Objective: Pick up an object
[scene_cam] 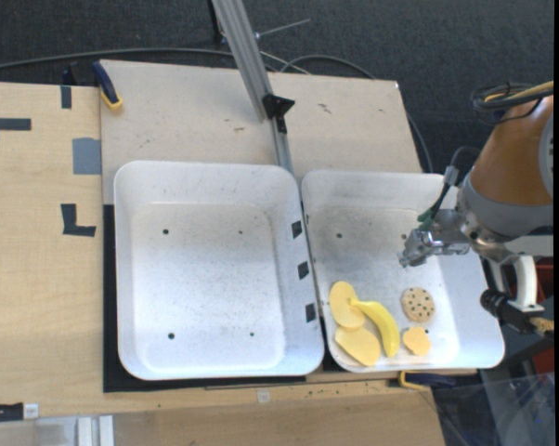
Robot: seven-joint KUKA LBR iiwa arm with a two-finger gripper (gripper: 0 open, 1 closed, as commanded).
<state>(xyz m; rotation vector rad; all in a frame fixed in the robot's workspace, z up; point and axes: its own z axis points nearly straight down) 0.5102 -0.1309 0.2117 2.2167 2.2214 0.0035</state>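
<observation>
In the right bin [354, 198], near its front edge, lie a yellow banana [380, 324], a yellow round slice [344, 304], a yellow flat piece [358, 346], a small orange-yellow piece [416, 341] and a speckled tan cookie [417, 303]. My gripper [412, 250] hangs over the right bin's right half, a little behind the cookie and apart from it. Nothing shows between its fingers.
The left bin [205, 268] stands beside the right one with a divider of black clips between them. A slanted metal post [247, 54] rises from behind the bins. The arm's orange band [512, 161] fills the right side.
</observation>
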